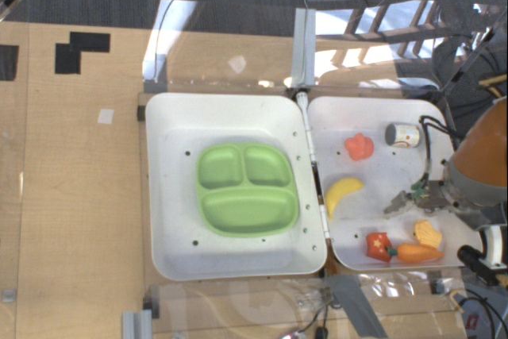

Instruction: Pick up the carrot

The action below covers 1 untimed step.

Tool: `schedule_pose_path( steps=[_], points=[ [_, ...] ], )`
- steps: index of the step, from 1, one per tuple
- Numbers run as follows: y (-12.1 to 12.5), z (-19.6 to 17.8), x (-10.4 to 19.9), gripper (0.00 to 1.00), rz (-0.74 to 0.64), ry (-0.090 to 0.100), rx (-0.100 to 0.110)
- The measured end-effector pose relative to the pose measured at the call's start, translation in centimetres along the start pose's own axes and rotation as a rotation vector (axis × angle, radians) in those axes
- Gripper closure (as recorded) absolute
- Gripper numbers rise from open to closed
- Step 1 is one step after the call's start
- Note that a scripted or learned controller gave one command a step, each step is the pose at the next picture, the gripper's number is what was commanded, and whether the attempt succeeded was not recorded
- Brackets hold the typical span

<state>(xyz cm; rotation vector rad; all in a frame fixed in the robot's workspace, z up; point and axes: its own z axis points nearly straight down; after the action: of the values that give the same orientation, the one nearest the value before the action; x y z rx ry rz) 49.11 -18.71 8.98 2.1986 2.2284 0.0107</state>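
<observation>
End effector [401, 202]: two thin grey metal fingers, seen from my remote station over the right shallow white plastic bin [341, 119], pointing toward the camera view's left from the grey arm with its orange band [484, 147] at the right edge. I read the fingers as slightly apart, with nothing between them; they hover over bare bin floor.

Task item: orange tapered carrot [418, 253], lying flat near the lower edge of the right bin, long axis roughly left to right. It sits below the end effector and apart from it.

Neighbours of the carrot, as I log them:
- red pepper-like toy with a green stem [379, 246], touching or just beside the carrot's left end; I cannot tell which.
- pale yellow lumpy toy piece [428, 233], just above the carrot and right of the fingers.

Other contents of the right bin:
- yellow curved banana [340, 193], left of the end effector, near the divider between the bins.
- red-orange rounded toy [359, 146], toward the upper middle.
- small white cylinder with markings on its side [403, 135], lying on its side near the upper right.

Left shallow white plastic bin [171, 171]: holds a green three-compartment plastic plate [247, 189], set centrally, all compartments bare.

Both bins rest side by side on the light wooden table [71, 171].
</observation>
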Motion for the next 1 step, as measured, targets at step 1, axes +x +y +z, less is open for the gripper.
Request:
schedule_pose_path(
  steps=[1],
  points=[
    [0.13,-0.05,-1.88,0.0,-0.255,-0.001,-0.004]
  ],
)
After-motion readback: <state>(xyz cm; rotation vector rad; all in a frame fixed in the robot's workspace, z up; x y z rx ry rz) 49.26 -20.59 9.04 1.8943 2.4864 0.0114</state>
